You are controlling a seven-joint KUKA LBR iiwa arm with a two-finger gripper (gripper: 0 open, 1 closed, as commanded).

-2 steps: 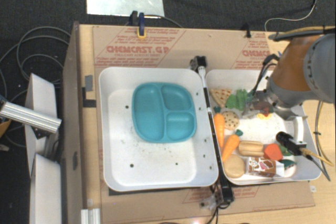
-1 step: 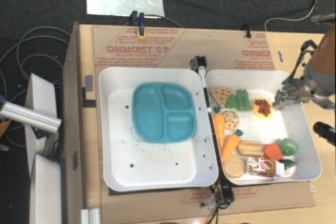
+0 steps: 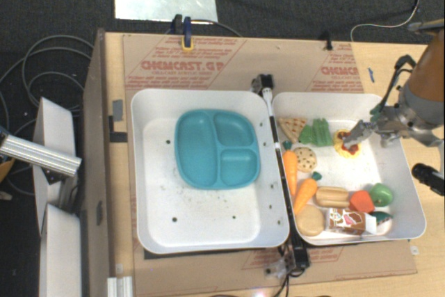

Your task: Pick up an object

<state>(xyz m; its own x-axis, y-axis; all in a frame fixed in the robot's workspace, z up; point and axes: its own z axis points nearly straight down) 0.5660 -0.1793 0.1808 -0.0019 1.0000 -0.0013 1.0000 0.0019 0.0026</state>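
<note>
Grey arm's gripper (image 3: 353, 138) sits low at 12 o'clock in the right white bin (image 3: 410, 218), touching or just above a small yellow-and-red toy (image 3: 344, 147); open or shut, can't tell. Green leafy toy (image 3: 319, 132) lies near at 9 o'clock of it, with a tan waffle wedge (image 3: 292, 127) beyond. Orange plastic carrot (image 3: 290, 167) lies at 8 o'clock. Green toy pepper (image 3: 381, 193) lies at 5 o'clock. Left white bin (image 3: 149, 219) holds a teal divided plate (image 3: 216, 149).
</note>
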